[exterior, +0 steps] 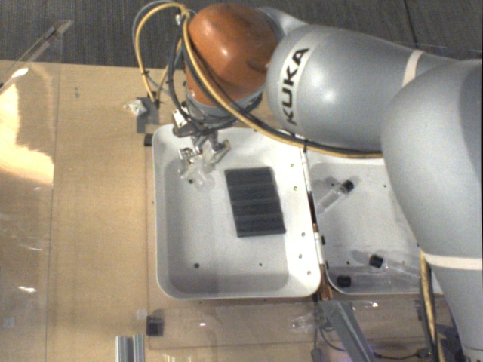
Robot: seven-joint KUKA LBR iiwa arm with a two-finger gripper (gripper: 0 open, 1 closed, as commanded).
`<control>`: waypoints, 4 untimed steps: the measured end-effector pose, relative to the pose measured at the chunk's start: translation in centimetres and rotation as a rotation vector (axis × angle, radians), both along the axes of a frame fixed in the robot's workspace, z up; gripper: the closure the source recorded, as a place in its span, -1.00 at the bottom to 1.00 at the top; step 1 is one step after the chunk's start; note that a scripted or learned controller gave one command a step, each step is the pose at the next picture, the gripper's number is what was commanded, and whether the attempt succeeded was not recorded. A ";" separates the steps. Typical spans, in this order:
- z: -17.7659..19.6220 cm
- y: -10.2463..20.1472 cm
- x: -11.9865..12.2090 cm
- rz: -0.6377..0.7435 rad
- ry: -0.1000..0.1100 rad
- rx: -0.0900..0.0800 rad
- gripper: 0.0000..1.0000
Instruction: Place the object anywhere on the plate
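While the grey arm (355,89) reaches in from the right and spreads across the upper right of the view, its orange band (226,47) sits above the far left corner of the left bin (170,270), with yellow and dark cables (155,21) looping around it. Below the band the gripper (202,157) hangs over that bin's upper left area, close to the rim. Its fingers (217,149) are small, pale and blurred against the white floor, so how far they stand apart cannot be told, nor whether anything lies between them. Something clear, perhaps the object (198,176), shows faintly just beneath the fingertips, though the view is too poor to be sure. A dark ribbed plate (255,202) lies flat near the middle of the left bin, just right of the gripper and apart from it. The right bin (332,172) holds a clear syringe-like item (334,192) with a black end, and another clear piece with a black tip (377,262) nearer its front
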State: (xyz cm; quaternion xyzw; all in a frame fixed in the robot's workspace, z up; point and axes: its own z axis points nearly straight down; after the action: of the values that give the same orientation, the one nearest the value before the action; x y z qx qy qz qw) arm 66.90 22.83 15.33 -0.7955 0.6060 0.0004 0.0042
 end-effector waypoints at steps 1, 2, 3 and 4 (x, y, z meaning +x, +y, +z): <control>-6.5 0.8 0.1 0.385 -0.006 -0.001 1.00; 4.9 0.8 -0.5 0.681 -0.007 -0.003 1.00; -5.6 0.8 0.0 0.444 -0.004 -0.002 1.00; 5.1 0.8 0.0 0.510 -0.007 -0.003 1.00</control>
State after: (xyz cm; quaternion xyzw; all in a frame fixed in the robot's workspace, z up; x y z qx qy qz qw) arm 66.95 23.64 20.44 -0.9227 0.3856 -0.0020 0.0048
